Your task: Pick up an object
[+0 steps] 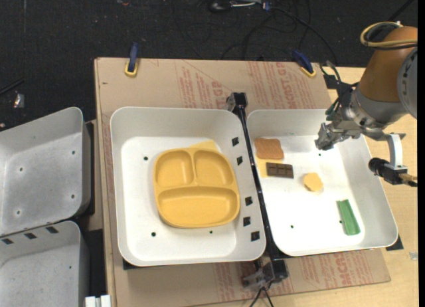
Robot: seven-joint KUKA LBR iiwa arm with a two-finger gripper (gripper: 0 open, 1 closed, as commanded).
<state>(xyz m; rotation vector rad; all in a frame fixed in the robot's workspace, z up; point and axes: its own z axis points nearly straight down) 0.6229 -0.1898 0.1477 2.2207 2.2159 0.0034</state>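
The worktop (pixel 172 73), a brown board with faint red print, fills the middle of the frame, its right side running out of view. Two shallow white bins sit on it side by side. The left bin (pixel 126 166) holds a yellow divided tray (pixel 196 188) with three compartments, lying flat at its centre. The right bin (pixel 378 193) holds four small things: a tan square piece (pixel 269 148) at its upper left, a dark brown bar (pixel 279 171) just below that, a small yellow lump (pixel 313 182) to the right of the bar, and a green stick (pixel 348 217) towards the lower right, well apart from the rest. The arm (pixel 388 76), grey and orange, enters at the upper right and is cut off by the frame edge. Its pincer (pixel 324 141) hangs over the upper part of the right bin, right of the tan piece; it is small and dark, so whether it is open or closed cannot be told, and nothing can be made out in it.
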